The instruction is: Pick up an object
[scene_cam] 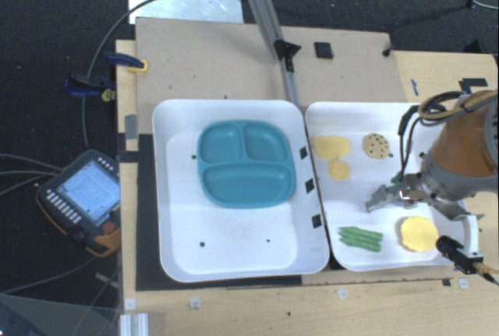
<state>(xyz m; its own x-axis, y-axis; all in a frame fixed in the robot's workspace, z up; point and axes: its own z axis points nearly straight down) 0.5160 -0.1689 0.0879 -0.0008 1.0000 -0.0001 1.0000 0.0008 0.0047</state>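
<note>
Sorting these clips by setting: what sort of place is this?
Most likely a robotics lab: a grey and orange robot arm over two shallow white bins, a handheld control pendant and loose cables on dark carpet.

The claw point(399, 194) hangs over the right bin point(355, 252) on the desk point(210, 61). Just below and right of the claw lies a round chip point(419, 234). Below and left of it lie the beans point(360, 238). Up from the claw sits a cookie point(376, 145), and up and left lie two chips point(333, 153). Far left of the claw, a plate point(246, 164) rests in the left bin point(175, 249).
</note>
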